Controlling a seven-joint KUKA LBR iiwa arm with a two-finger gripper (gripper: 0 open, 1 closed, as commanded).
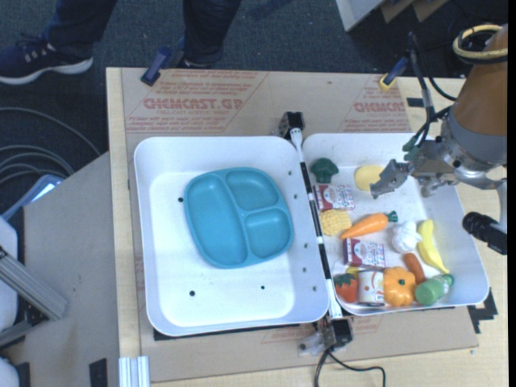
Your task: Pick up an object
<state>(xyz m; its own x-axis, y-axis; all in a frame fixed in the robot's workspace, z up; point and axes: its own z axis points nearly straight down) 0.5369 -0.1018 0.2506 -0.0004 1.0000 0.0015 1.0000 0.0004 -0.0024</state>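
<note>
Arm [482, 111]: it is reaching in from the right, grey with an orange band, and hanging over the right bin's upper half.
Claw [401, 175]: it is hovering over the right bin [472, 285] beside a yellow lemon [367, 176]; one dark finger is pointing left toward the lemon, but the angle is poor, so I cannot tell whether the fingers are spread or closed. Nothing is showing between them.
Right bin: it is holding a heap of toy food. A green broccoli [324, 168] is lying near the upper left corner, with the lemon just to its right.
Middle of the heap: a corn cob [335, 221] is sitting beside an orange carrot [368, 225], which is lying at a slant.
Right side: a yellow banana [431, 247] is lying near the bin's right wall.
Lower edge: a small orange pumpkin [398, 285] is resting near the front rim.
Left bin [161, 297]: it is carrying a blue divided plate [239, 215], lying flat in the middle.
Surface [210, 95]: both bins are sitting side by side on brown board.
</note>
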